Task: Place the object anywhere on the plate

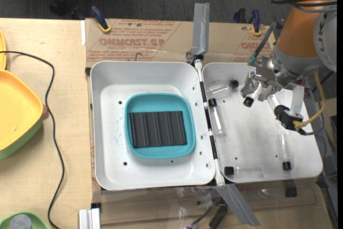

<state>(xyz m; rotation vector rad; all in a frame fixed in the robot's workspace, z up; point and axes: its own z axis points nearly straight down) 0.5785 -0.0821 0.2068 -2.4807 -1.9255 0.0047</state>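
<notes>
- Gripper (266,95): over right bin (252,155), upper part; finger state cannot be told.
- Teal plate (159,127): centred in left bin (107,115), bare floor all round.

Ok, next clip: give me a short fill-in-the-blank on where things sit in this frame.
1. The teal plate sits in the ____ bin of the view.
2. The dark ribbed object lies ____ the plate.
3. The gripper hangs over the ____ bin of the view.
4. The band above the arm's wrist is ____.

Missing words: left; on; right; orange
</notes>
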